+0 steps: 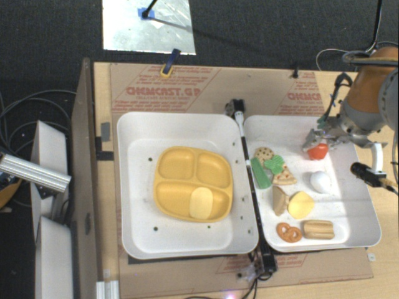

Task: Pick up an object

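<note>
Camera view: take the yellow tray [187, 170] in the left bin [134, 185] as your landmark. It holds one pale yellow round piece [201, 202] in its lower compartment. Everything else lies to its right, across the divider, in the right bin [358, 213].

The gripper [319, 139] sits at the far upper right of the tray, low over the right bin. A small red object [318, 151] lies directly at its tip, touching or just below it. You cannot tell from this angle how the jaws stand, nor whether the red object is between them or merely beside them. Treat the grasp as unconfirmed.

Risks you should watch for:

- False grasp. If the red object is only nudged, a lift is likely to come up empty or drop it.
- Slip. The red object looks small and rounded, so an off-centre closure may squeeze it out sideways.
- Collision with neighbours. A white egg-shaped piece [320, 181] lies just below the red object; a cookie [264, 153], green pieces [267, 169] and a wedge [285, 177] lie between it and the tray. A sideways correction could scatter them.
- Wall contact. The gripper works near the bin's upper right wall, so a low retreat may clip the rim.
</note>
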You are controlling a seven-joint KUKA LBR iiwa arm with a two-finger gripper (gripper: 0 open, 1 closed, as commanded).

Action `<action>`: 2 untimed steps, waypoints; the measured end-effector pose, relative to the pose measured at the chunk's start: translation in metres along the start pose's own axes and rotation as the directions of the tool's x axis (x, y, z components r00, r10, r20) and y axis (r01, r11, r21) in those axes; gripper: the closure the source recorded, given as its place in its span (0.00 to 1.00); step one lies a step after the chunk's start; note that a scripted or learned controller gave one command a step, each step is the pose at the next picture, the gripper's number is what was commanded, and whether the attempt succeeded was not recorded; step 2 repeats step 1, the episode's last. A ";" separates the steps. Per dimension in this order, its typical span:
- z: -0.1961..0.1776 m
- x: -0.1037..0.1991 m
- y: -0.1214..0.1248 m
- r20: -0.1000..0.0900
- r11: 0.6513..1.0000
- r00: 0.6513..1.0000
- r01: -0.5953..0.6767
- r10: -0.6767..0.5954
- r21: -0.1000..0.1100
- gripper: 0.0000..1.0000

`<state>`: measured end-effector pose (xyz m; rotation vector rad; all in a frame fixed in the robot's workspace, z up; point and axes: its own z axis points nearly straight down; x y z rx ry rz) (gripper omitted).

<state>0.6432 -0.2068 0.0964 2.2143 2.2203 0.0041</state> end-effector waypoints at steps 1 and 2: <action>-0.064 0.078 -0.006 -0.004 1.000 1.000 0.008 -0.008 0.001 1.00; -0.064 0.078 -0.006 -0.004 1.000 1.000 0.008 -0.008 0.001 1.00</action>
